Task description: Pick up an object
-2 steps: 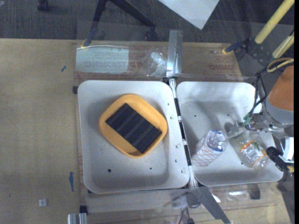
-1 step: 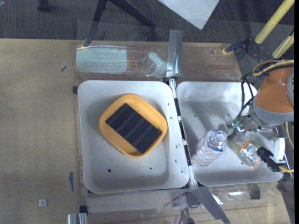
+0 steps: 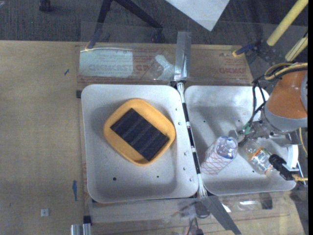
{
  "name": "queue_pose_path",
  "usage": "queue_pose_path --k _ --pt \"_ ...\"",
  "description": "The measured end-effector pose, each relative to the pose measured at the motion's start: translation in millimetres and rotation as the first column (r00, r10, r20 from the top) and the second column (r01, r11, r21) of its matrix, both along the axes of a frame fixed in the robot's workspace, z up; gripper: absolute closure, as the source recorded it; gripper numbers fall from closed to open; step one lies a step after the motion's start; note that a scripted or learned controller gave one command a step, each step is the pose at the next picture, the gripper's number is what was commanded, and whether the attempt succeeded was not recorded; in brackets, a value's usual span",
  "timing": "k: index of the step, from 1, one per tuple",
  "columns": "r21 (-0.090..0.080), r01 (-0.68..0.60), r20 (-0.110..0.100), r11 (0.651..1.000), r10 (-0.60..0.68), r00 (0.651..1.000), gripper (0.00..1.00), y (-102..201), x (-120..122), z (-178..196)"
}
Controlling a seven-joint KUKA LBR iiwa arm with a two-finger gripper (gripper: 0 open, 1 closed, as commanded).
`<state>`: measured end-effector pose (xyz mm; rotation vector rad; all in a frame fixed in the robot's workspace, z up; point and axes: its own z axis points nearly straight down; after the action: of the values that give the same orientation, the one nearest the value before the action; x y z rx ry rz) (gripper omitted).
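Plastic bottle [image 3: 221,154] lies just left of my gripper [image 3: 249,137]; arm bent low over right bin [image 3: 215,102], finger state unreadable.

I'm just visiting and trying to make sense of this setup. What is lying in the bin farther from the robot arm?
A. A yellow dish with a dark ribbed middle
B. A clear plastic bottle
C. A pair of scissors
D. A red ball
A: a yellow dish with a dark ribbed middle lies in the left bin, while the clear plastic bottle sits in the right bin near the arm.
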<state>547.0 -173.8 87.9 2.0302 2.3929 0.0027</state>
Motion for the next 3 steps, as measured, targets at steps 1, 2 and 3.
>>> queue_pose_path --k 1,2,3 --pt "-0.001 -0.162 0.000 0.987 0.162 0.987 0.00 43.3 21.6 43.8" --pt "-0.002 -0.398 0.004 0.917 0.398 0.917 0.00 26.0 -14.7 0.3" --pt "-0.002 -0.410 0.000 0.912 0.410 0.912 0.00 54.4 58.3 3.1"
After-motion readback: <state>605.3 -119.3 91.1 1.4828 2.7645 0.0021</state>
